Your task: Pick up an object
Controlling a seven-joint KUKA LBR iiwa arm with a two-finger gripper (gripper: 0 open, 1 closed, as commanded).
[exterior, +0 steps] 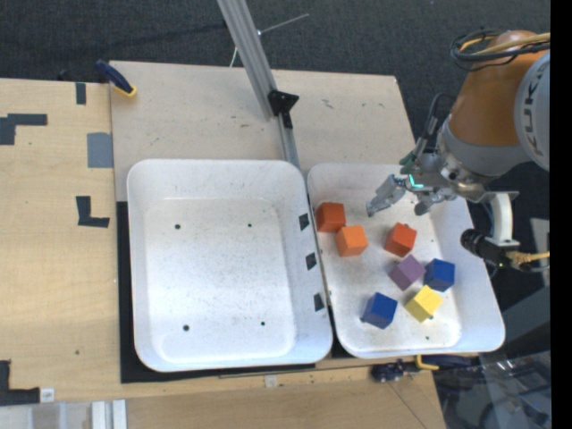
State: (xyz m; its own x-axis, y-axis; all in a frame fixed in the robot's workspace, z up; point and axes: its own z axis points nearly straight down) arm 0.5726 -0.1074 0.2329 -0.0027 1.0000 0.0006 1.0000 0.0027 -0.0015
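Camera view, looking down on the bench:

- Arm (500,105): grey with an orange band, reaching in from the right, wrist over the upper part of the right bin.
- Gripper (399,199): two fingers spread apart, angled down and left, hanging above bare bin floor. Nothing sits between the fingers; I see no contact with any block.
- Right bin (483,329): shallow, white, holding seven blocks.
- Red-orange block (332,216): near the bin's left wall, well left of the gripper.
- Orange block (351,239): just below and right of the red-orange block, touching or nearly touching it.
- Red block (401,238): directly below the gripper, the nearest block to it, apart from the fingertips.
- Purple block (407,272): below the red block.
- Blue block (440,273): just right of the purple block.
- Yellow block (424,303): below the blue block, touching it or nearly so.
- Second blue block (380,309): lower middle of the bin, left of the yellow block.
- Left bin (143,239): shallow, white, speckled floor with a few dark dots.
- Metal pole (246,34): slanting down to a black bracket between the bins.
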